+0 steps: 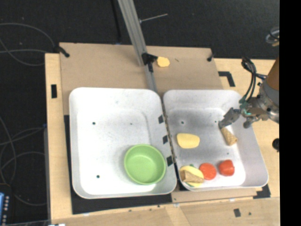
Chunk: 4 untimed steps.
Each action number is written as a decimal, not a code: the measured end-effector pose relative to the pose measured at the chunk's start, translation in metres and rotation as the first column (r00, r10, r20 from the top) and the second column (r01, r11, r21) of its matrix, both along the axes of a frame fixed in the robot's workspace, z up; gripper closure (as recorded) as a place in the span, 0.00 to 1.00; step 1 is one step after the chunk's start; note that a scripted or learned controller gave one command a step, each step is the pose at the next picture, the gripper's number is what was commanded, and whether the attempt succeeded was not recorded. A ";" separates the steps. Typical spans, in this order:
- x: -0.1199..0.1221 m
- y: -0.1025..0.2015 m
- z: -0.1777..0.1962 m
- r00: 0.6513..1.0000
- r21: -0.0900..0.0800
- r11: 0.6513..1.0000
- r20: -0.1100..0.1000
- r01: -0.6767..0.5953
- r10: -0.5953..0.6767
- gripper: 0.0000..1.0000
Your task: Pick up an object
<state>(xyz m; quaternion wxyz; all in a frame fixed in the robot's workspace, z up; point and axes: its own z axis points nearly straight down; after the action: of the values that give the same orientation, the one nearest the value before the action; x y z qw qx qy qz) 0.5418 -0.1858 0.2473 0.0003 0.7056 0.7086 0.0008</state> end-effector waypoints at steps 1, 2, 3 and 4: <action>0.000 0.000 0.000 1.000 0.000 1.000 0.000 0.001 -0.001 0.00; 0.004 0.006 -0.048 1.000 -0.002 1.000 -0.005 0.003 -0.003 0.00; 0.009 0.004 -0.109 1.000 -0.002 1.000 -0.007 0.005 -0.005 0.00; 0.009 0.003 -0.148 1.000 -0.004 1.000 -0.002 0.005 -0.005 0.00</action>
<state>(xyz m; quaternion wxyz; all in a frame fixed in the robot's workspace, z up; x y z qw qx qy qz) 0.5503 -0.1831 0.0993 0.0009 0.7074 0.7069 -0.0013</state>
